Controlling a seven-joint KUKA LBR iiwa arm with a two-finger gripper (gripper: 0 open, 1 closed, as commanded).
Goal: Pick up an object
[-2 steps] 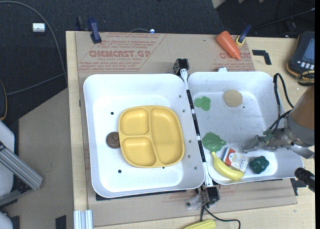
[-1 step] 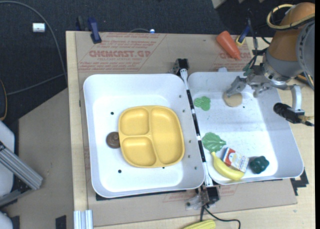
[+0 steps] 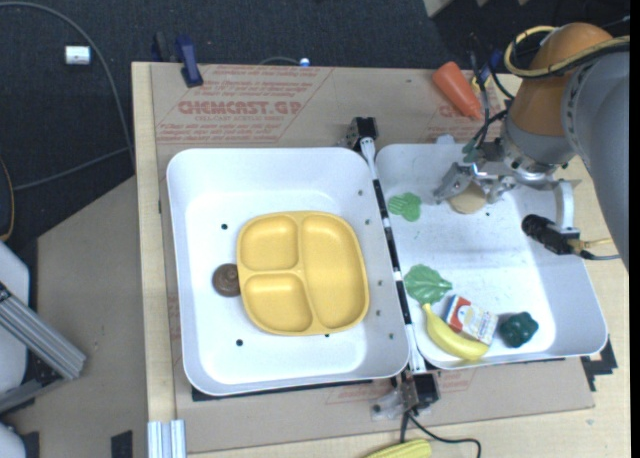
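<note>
The pincer [image 3: 469, 186] hangs low over the far part of the right bin [image 3: 575, 286], close to the back wall. Whether it is spread or pressed together I cannot tell; the metal parts blur into one another from this angle. Just beneath it, and partly covered by it, lies a small tan round object [image 3: 466, 204], which looks like the target. I cannot tell whether the two touch.

The risk, as I judge it, is a miss. The tan piece is small and low, so a closing pincer could ride over it or nudge it towards the wall.

Near it to the left lies a small green leaf-like piece [image 3: 405, 208]. Well apart, at the near end of that bin, a larger green leaf [image 3: 427, 283], a banana [image 3: 452, 338], a small red-and-white packet [image 3: 471, 318] and a dark green piece [image 3: 517, 328] cluster together. The left bin [image 3: 190, 246] holds a yellow divided plate [image 3: 302, 273], with a brown round thing [image 3: 226, 280] touching its left edge. What that brown thing is stays unclear.
</note>
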